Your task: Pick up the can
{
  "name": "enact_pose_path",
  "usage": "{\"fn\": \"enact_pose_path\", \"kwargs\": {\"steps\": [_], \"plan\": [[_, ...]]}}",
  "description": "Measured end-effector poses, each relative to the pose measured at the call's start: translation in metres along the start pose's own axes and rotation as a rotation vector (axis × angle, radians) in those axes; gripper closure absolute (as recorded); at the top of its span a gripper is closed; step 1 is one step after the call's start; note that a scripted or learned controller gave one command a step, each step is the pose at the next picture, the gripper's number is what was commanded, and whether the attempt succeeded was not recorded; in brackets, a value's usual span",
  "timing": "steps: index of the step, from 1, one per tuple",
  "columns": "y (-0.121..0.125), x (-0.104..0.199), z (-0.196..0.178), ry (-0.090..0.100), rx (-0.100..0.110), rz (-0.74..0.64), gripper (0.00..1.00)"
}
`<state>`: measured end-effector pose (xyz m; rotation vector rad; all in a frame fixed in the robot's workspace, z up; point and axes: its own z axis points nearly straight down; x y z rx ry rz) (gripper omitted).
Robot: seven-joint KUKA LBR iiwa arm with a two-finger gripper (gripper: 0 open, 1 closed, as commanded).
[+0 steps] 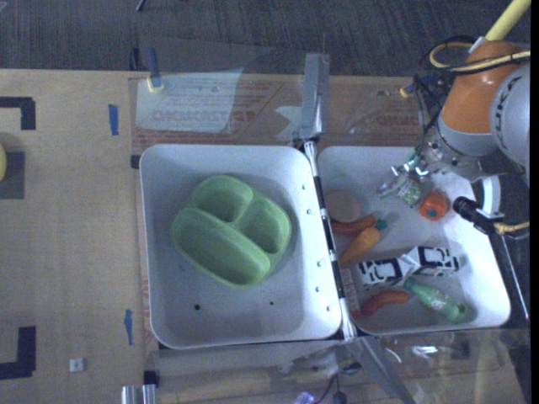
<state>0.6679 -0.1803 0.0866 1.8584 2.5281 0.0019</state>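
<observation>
You are looking down at a wooden bench [67, 225] that is carrying the left bin [168, 310] and the right bin [370, 167], which are touching along their inner rims. The arm [480, 99] is reaching in from the right over the far corner of the right bin. A green divided plate [232, 230] is lying in the left bin.

Behind the bins a clear sheet [202, 99] is showing reddish lettering, too faint to read. Two black-and-white cartons [381, 269] are lying end to end in the right bin, and their markings are too blurred for you to read. Near them a green bottle [434, 301], a red sausage [383, 301], two carrots [362, 242], a tan disc [343, 204] and an orange ball [432, 206] are lying apart.

The can [411, 194] seems to be the small pale-green thing at the far side of the right bin, just left of the orange ball. You cannot read a label on it, nor tell which way its long axis is running.

The end effector [407, 179] is sitting right over the can, touching or nearly so. You cannot tell whether it is apart, together or clamped on anything.
</observation>
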Motion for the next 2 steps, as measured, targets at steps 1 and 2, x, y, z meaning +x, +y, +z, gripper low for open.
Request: {"fn": "enact_pose_path", "kwargs": {"steps": [1,2], "plan": [[0.004,-0.001,-0.016,-0.006,-0.013,0.0,1.0],[0.019,0.063,-0.141,0.0,-0.002,-0.027,1.0]]}}
